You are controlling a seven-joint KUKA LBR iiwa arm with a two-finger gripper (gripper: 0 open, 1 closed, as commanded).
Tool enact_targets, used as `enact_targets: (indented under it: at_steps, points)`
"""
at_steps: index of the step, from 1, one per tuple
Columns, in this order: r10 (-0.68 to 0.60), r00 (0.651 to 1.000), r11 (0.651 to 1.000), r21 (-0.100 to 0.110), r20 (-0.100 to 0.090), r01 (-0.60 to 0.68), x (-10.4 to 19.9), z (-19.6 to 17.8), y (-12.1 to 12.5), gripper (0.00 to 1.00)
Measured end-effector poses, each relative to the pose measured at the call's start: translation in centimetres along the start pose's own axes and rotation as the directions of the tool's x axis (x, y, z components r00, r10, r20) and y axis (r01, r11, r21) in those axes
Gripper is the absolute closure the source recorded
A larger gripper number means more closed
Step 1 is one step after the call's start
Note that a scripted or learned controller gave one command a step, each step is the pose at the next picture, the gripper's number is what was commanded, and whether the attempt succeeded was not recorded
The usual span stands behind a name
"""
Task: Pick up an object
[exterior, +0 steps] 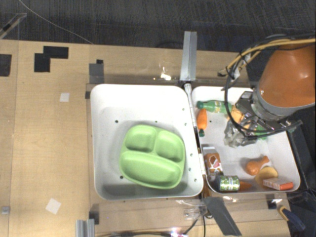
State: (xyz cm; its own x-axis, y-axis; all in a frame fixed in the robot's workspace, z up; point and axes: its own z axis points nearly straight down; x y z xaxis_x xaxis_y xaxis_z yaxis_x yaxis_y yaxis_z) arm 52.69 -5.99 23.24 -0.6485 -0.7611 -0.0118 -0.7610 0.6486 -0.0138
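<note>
1. Objects for picking: I count about seven small items, all in the right bin [291, 154].
2. One green bottle [213, 105] lies along that bin's far wall; one orange carrot [202, 119] sits just beside the divider.
3. One brown-and-white packet [213, 162] and one green can [229, 183] lie at the near-left corner, close together.
4. One orange-brown drumstick shape [255, 165], one tan piece [267, 172] and one flat red box [277, 184] cluster near the right front.
5. Left bin [106, 112] holds one green three-compartment tray [152, 155].
6. Gripper [238, 135] is low in the right bin, over bare floor between the bottle and the drumstick shape. I cannot tell its state from here; nothing visibly pinched.
</note>
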Motion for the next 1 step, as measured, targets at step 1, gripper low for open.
enact_targets:
  at_steps: [1]
  points:
    - [0.086,0.996,0.996,-0.005,-0.005,-0.086,-1.18,-2.31,-8.79,1.0]
